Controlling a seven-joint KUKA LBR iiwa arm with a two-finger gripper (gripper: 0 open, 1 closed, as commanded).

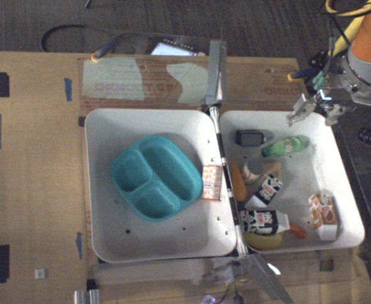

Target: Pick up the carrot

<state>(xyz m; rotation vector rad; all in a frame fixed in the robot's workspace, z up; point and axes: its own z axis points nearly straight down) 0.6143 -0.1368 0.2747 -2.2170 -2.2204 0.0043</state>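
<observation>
End effector [315,106], grip state indiscernible, is hovering over right bin's corner; carrot [237,180] is lying toward eight o'clock, long axis twelve-to-six

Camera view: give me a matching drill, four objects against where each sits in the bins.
Objects:
1. long orange carrot
2. teal three-compartment plastic tray
3. green plastic bottle
4. yellow banana

Places:
A. right bin, far side, beside a small black box
B. middle of the left bin
C. right bin, near edge, below a cow-print carton
D. right bin, along the wall shared with the left bin

Pairs: 1-D, 2-B, 3-A, 4-C
</observation>
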